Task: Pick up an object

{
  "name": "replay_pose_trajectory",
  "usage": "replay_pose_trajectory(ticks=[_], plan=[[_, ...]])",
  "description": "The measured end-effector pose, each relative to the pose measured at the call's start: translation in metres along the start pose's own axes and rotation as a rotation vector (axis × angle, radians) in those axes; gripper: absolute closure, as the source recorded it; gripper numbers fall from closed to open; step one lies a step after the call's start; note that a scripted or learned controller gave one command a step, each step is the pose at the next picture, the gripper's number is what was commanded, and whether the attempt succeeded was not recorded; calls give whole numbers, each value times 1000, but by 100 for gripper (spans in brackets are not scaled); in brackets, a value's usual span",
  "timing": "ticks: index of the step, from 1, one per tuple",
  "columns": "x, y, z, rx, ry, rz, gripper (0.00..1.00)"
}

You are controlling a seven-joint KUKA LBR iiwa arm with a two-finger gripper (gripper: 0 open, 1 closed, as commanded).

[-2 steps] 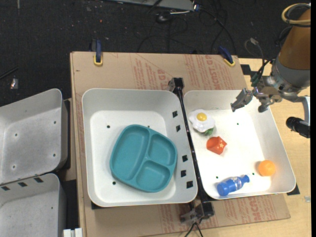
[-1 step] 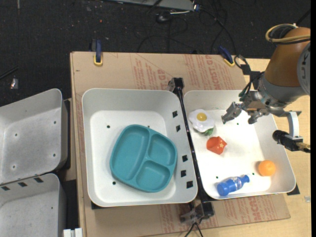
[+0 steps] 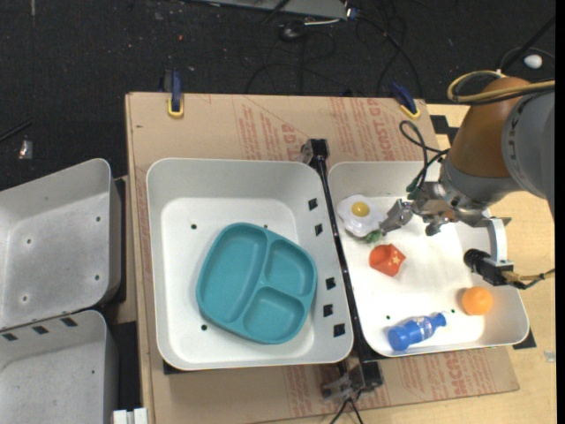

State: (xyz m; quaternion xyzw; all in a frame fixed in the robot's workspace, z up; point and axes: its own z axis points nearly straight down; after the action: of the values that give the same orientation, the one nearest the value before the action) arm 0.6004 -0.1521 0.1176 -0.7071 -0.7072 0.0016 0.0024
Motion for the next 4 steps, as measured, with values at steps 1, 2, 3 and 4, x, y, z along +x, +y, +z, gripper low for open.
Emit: replay_pose_trajectory(ticks=[1, 2, 3, 4], plan=[[0, 1, 25, -6, -2, 1, 0], [0, 1, 15, -7, -2, 1, 100], [-6, 0, -47, -12, -3, 2, 100], [1, 2, -93, -12, -2, -3, 100]])
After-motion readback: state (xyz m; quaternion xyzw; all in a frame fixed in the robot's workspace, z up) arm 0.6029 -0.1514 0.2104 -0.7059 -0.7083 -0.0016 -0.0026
